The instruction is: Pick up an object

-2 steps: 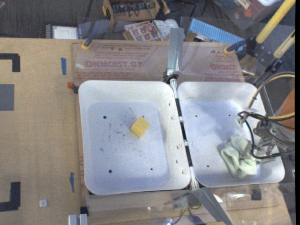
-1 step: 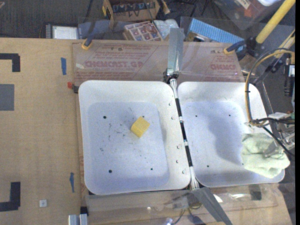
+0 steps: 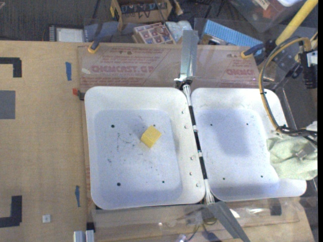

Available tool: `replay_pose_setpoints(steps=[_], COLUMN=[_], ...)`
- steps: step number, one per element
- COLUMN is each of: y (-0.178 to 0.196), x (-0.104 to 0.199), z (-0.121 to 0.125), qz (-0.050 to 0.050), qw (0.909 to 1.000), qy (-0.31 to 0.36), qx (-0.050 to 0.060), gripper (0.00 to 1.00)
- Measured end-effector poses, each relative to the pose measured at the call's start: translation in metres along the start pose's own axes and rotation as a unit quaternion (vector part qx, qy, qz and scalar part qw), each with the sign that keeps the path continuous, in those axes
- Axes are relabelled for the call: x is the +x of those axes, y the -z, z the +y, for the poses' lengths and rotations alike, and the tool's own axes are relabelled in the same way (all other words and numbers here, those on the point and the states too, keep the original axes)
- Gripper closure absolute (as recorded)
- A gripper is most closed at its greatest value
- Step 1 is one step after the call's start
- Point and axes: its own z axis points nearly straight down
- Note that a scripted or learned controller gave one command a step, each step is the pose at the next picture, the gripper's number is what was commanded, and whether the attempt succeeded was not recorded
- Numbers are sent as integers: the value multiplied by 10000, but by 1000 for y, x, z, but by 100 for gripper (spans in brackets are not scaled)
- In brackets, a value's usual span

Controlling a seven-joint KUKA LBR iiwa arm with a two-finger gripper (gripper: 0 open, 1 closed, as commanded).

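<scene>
— What sat lowest in the frame, closest to the lens?

— A grey metal strut [image 3: 227,222], slanting away from the bottom of the seam where the two bins met. Just above it were the near rims of the left bin [image 3: 96,150] and the right bin [image 3: 237,97], touching side by side

— And the thing to be picked?

— A small yellow block [image 3: 151,136] lay on the floor of the left bin, a little above the middle, turned corner-on and well apart from every wall. Dark specks dotted the floor around it

— The right bin?

— A pale, crumpled cloth [image 3: 292,160] draped over its right rim, with a yellow cable [image 3: 264,92] curving down towards it from the upper right

— The claw: apart, together, clamped?

— That could not be told

— Anything else?

— A wooden board [image 3: 40,135] at the left carried a strip of blue tape [image 3: 68,70]
</scene>
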Motion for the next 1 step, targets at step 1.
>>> replay_pose_setpoints(steps=[1], y=[44], x=[-10], z=[-6], qz=[9], qw=[9564], qy=[2920], qx=[14], gripper=[100])
